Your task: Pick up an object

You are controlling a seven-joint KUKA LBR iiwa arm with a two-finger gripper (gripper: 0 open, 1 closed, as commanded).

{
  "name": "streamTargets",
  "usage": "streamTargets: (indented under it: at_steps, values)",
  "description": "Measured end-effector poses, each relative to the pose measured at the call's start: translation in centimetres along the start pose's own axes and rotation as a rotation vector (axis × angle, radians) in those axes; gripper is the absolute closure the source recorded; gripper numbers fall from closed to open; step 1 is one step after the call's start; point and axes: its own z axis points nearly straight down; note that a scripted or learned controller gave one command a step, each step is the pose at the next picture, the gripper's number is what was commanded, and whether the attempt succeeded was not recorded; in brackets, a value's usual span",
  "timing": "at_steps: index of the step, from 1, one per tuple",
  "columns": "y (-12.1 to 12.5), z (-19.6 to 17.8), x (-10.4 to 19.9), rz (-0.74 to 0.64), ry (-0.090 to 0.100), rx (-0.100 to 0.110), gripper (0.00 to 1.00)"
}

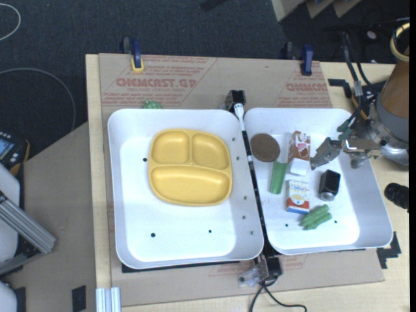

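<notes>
Right bin (370, 229), black object (329, 183) below claw (338, 149)

Brown cardboard sheet (195, 77) with red lettering covers the bench (71, 194), two blue clamps (135, 52) pinning its far edge. Left white bin (130, 194) sits on the sheet, touching the right white bin (364, 220) along one side. Yellow divided plate (190, 167) lies in the left bin, toward its far half. Small green scrap (151, 104) just beyond the left bin's far rim. Black cable (273, 298) trails off the bench's near edge.
</notes>
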Motion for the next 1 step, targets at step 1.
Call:
streamTargets:
  at_steps: [1]
  values:
    - [0.07, -1.08, 0.01, -0.001, -0.001, -0.003, 1.0]
